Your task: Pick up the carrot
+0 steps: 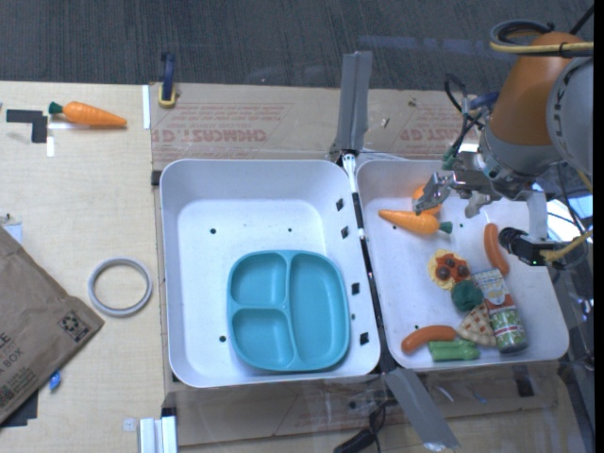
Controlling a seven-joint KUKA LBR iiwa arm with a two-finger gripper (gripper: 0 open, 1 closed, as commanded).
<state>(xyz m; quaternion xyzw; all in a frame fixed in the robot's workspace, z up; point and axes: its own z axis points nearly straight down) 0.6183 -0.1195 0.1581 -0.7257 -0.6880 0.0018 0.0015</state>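
An orange carrot (411,220) with a small green top lies on its side in the upper left part of the right bin (538,347), tip pointing left. My gripper (436,193) hangs right over the carrot's thick end, close above it or touching it. A small orange piece (420,193) shows just left of the gripper. The carrot rests on the bin floor and looks unlifted. A second carrot (90,114) lies on the bench at the far upper left, outside both bins.
The right bin also holds two sausages (493,246) (429,336), a flower-like toy (448,268), a green lump (466,295), a can (507,325), a pizza slice (477,328) and a green pod (453,350). A teal divided plate (288,310) lies in the left bin (189,215). A tape ring (120,285) is on the bench.
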